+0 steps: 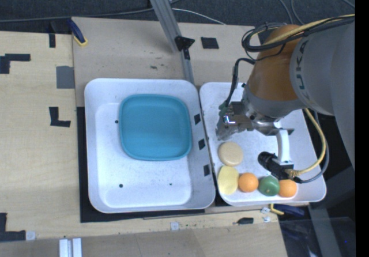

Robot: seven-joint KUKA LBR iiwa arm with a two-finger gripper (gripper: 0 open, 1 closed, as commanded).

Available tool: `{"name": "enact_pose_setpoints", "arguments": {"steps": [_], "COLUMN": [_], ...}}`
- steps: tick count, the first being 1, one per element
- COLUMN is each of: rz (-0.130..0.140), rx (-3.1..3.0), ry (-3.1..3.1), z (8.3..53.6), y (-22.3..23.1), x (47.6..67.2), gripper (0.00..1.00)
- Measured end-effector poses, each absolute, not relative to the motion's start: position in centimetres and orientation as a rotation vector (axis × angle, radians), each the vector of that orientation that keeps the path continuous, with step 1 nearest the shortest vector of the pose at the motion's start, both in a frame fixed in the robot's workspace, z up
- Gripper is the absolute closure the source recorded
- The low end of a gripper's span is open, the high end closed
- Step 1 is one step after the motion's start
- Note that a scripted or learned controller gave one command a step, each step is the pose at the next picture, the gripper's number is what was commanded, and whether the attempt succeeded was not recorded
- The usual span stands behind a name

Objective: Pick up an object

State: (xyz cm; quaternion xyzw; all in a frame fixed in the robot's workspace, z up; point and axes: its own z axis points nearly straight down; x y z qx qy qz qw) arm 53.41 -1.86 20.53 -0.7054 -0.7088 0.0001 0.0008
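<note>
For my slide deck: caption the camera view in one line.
Pincer hovers in the right bin above a beige piece, lemon, two oranges and a green one; blue plate lies left.

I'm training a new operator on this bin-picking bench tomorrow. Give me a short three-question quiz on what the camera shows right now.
1. True or false: the square blue plastic plate lies in the right white bin.
2. Multiple choice: which item lies nearest the gripper? A) the round beige piece B) the green rounded piece C) the orange ball at the row's right end
3. Fill in: along the right bin's near edge lie, from the left, a yellow oval piece, an orange ball, the green piece and a second ____ ball.

Key: 1 false, it lies in the left white bin. 2 A. 3 orange.
</note>
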Motion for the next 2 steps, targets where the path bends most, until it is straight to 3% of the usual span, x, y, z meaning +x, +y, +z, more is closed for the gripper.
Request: {"name": "enact_pose_setpoints", "arguments": {"steps": [2], "rz": [0.000], "rx": [-2.216], "ry": [-2.226], "z": [20.3], "y": [8.0], "x": [52.6], "gripper": [1.00]}}
